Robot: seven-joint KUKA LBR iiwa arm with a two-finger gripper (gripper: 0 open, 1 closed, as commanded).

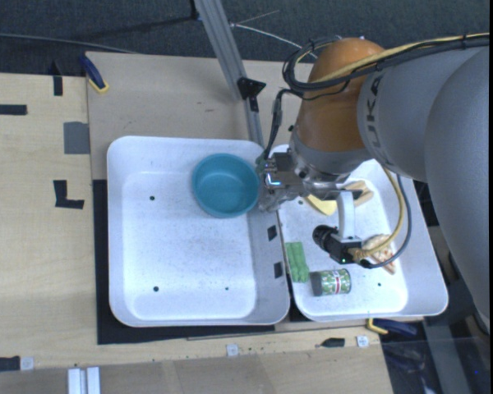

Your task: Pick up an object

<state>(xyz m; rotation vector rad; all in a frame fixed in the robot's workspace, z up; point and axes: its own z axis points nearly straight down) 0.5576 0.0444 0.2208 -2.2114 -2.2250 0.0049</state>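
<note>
A blue bowl (224, 185) sits at the upper right corner of the left white bin (148, 245), open side up. My gripper (269, 182) is right against the bowl's right rim, over the divide between the two bins. The wrist and grey arm cover its grip from above. In the right bin (411, 294) lie a green flat packet (297, 261), a small can with a green and red label (332, 282), a yellow piece (323, 205) partly under the arm, and a tan and orange item (380, 250).
A slanted metal pole (222, 39) crosses the bench behind the bins. The arm's bulky grey body covers the right bin's upper right. A yellow and blue clip (94, 72) lies at the board's far left corner.
</note>
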